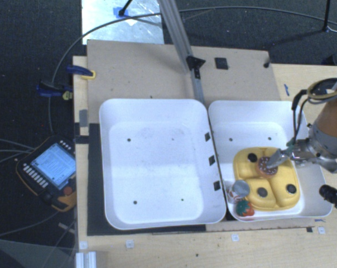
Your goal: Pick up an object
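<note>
A large yellow lumpy object (271, 190) with dark round spots lies in the right bin (246, 130), towards its front. The gripper (270, 162) reaches in from the right and sits low over the top of this yellow object, at a brownish round spot, seemingly touching it. In the bin's front left corner, beside the yellow object, lie a small grey object (239, 189) and a small red and green object (244, 207).
The left bin (154, 161) stands next to the right one, with black clips along their shared wall. The arm's grey wrist and cables (325, 133) hang over the right bin's right edge. A teach pendant (50, 168) lies off the bench at the left.
</note>
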`<action>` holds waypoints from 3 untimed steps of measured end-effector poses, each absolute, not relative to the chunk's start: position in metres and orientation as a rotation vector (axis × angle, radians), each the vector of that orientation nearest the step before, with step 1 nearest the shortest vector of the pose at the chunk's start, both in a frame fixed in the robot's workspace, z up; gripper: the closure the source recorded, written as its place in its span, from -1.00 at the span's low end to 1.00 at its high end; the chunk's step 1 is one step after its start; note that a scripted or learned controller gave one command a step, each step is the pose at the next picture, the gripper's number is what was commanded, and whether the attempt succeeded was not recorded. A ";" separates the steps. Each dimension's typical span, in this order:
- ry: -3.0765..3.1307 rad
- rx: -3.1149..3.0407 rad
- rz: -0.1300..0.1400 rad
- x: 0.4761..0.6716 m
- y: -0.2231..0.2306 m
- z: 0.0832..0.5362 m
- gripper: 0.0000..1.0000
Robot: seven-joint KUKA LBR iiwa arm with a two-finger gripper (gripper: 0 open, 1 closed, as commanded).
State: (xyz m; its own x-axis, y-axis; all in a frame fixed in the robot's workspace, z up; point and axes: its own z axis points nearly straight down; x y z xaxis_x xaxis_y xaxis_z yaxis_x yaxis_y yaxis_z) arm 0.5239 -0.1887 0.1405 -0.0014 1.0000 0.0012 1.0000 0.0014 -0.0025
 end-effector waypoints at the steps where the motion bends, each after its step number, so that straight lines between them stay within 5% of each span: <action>1: -2.236 -2.223 -0.010 0.528 -0.190 0.128 -1.00; 2: -2.234 -2.223 -0.011 0.528 -0.190 0.136 1.00; 3: -2.232 -2.220 -0.006 0.532 -0.186 0.200 1.00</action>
